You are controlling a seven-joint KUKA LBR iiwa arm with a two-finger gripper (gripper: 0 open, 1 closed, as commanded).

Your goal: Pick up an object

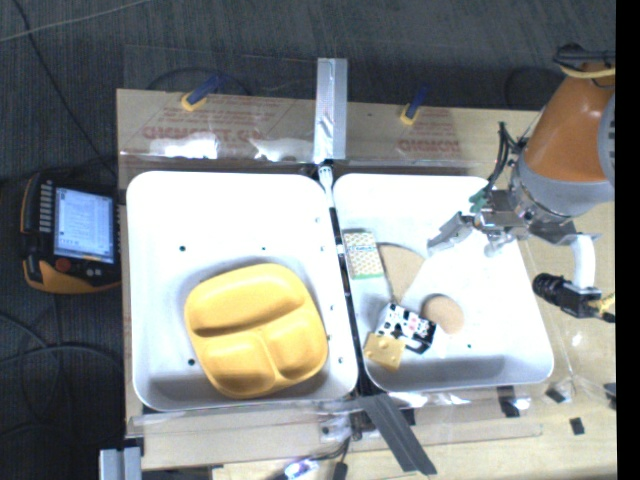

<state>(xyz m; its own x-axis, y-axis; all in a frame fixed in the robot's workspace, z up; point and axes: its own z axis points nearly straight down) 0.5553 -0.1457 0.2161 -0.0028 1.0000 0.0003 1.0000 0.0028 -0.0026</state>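
Camera view: two white bins are seen side by side on the table point(150, 108). The left bin point(160, 208) is occupied by a yellow divided tray point(256, 326), tilted, toward its near edge.

In the right bin point(500, 358), a green patterned box point(361, 254) is seen against the left wall, with a tan flat disc point(402, 266) just beside it. A round tan object point(443, 313) is placed near the middle. A black-and-white patterned item point(407, 326) and a yellow block point(382, 350) are found touching, near the front-left corner.

The gripper point(480, 228) is positioned over the right bin's far-right part, well apart from all objects. Jaws are spread; nothing is held between them. A pendant with a lit screen point(75, 230) is seen off the table's left edge.
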